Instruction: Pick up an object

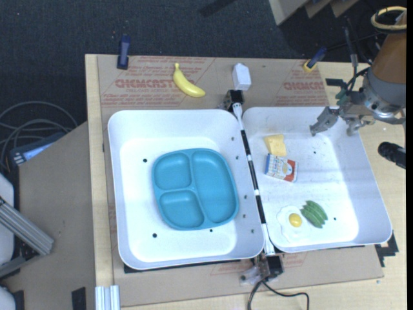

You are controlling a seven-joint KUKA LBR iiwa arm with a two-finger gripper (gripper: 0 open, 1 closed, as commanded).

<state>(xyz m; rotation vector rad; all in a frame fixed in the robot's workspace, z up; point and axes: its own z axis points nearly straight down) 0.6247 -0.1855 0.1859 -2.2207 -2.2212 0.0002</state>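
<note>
Two white bins sat side by side on the bench (97,173). The left bin (129,237) had a blue tray (193,188) with three parts in it. The right bin (361,179) had a yellow block (275,144), a small box (281,168) just below it, a toy fried egg (292,221) and a green pod (315,213) touching the egg. A toy banana (187,84) lay on the bench behind the left bin. The claw (335,123) hung over the back of the right bin. Its two fingers were spread wide apart with nothing between them.
</note>
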